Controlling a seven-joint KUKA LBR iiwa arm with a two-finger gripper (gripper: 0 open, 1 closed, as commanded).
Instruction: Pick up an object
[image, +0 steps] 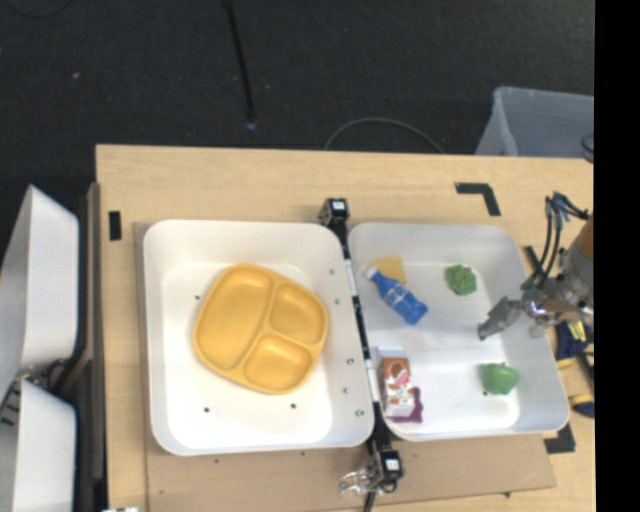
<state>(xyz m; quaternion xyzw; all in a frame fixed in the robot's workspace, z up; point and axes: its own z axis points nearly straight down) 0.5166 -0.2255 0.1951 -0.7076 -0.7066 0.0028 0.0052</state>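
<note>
The right bin (440, 238) holds several small items. A blue bottle (401, 298) lies beside a yellow piece (391, 267) near the bin's left wall. A dark green lump (461, 279) sits at the back and a brighter green lump (499, 377) near the front right. A red and purple packet (399, 388) lies at the front left. My gripper (525, 312) hangs over the right side of this bin, between the two green lumps and apart from both. Nothing shows in its grasp.
The left bin (160, 300) carries a yellow divided plate (262, 326). A central divider with clamps (352, 300) separates the bins. Cables (555, 225) trail by the arm at the right. A pale blue tub (540, 120) stands at the back right.
</note>
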